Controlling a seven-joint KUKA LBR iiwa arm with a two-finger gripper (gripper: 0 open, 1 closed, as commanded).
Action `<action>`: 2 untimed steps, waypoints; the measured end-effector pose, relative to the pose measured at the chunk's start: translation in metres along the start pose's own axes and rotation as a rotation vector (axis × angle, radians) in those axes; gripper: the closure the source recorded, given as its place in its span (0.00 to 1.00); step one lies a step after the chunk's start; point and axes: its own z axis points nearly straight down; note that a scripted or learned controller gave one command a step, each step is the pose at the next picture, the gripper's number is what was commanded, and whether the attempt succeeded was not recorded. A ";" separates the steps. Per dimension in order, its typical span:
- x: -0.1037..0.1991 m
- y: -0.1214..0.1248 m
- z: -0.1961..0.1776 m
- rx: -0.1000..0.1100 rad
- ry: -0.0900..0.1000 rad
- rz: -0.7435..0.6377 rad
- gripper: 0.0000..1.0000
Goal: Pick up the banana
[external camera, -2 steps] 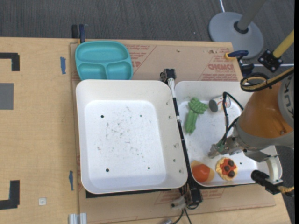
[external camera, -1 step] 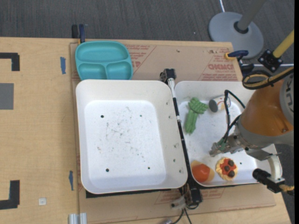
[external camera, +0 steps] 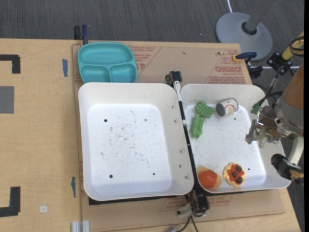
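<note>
My gripper (external camera: 257, 132) hangs over the right side of the right bin (external camera: 219, 151), close to its right wall, on the grey arm with the orange band (external camera: 294, 98). Its metal end sits low above the bin floor, with nothing visibly in it. The nearest objects lie to its left and below it in the bin.
The right bin holds a green toy (external camera: 200, 118), a small can on its side (external camera: 226, 107), a red-orange tomato-like fruit (external camera: 208, 178) and a small pizza-like toy (external camera: 234, 174). The left bin (external camera: 130, 139) adjoins it. A teal divided tray (external camera: 107, 62) lies behind.
</note>
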 end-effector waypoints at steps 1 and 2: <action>0.026 -0.011 0.075 0.005 0.000 0.171 1.00; 0.026 -0.011 0.065 0.005 0.001 0.170 1.00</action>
